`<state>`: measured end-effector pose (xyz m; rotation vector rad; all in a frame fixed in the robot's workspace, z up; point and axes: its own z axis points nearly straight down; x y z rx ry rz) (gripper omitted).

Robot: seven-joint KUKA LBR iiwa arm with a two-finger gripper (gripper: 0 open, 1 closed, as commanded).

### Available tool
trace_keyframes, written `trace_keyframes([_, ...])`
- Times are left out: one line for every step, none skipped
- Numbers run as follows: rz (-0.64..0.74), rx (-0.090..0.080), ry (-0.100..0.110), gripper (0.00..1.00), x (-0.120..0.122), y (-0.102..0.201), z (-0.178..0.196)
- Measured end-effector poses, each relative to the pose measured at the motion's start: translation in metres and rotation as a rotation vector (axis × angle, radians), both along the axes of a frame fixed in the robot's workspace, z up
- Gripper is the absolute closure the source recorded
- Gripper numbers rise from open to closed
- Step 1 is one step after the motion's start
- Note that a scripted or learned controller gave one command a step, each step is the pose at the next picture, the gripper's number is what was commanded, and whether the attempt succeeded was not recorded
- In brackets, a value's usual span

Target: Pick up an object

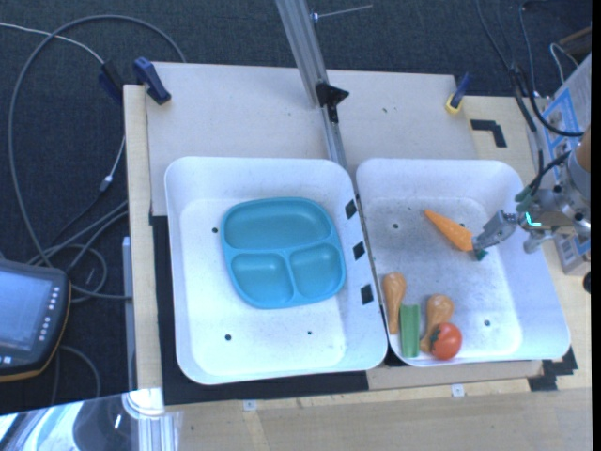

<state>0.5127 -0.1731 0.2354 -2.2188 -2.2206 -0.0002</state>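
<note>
Bench (244, 92) first, pale board carrying two shallow white bins side by side. Left bin (202, 346) holds a blue divided plate (282, 252), three compartments, sitting near the middle and a touch toward the far side. Right bin (535, 318) has the food: an orange carrot (449, 229) lying alone at a slant in the far half, and down at the near left corner a tight cluster, with a tan piece (392, 291) farthest, a green stick (409, 332) standing along the bin's near wall, another tan piece (438, 310) just to its right, and a red tomato (446, 342) touching that piece on the near side. Arm's wrist comes in from the right over the bin's right rim, and the gripper (482, 248) points left and slightly near. Its dark tip sits just beside the carrot's right end, very close, maybe touching, hard to call. Carrot lies flat on the bin floor, to the left of the tip, not between any fingers. Fingers open or closed? Cannot tell; they merge into one dark tip.
</note>
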Motion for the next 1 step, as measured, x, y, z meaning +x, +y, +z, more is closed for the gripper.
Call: trace_keyframes([-0.001, 0.001, 0.004, 0.0, -0.0028, 0.0029, -0.0426])
